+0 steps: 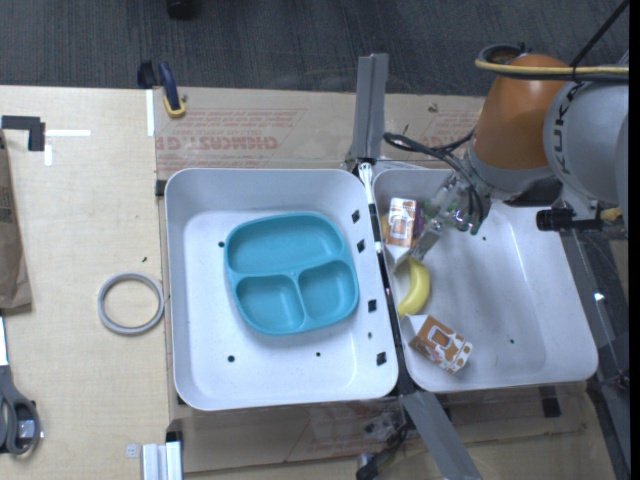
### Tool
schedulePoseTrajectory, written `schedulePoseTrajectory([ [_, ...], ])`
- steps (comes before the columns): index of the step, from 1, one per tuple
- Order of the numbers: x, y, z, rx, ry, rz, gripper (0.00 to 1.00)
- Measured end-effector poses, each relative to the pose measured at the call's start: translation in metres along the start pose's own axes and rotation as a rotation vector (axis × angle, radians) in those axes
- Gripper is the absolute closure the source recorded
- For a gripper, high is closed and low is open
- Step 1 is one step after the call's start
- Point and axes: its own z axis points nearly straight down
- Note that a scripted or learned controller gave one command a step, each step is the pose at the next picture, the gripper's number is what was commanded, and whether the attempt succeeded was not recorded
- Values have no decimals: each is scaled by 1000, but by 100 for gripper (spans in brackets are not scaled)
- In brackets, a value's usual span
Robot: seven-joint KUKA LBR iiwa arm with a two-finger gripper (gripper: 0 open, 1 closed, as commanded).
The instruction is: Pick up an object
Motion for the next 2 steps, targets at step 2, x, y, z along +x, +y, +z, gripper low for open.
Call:
schedulePoseTrajectory([
  [2, 18, -15, -8, 3, 6, -24, 0],
])
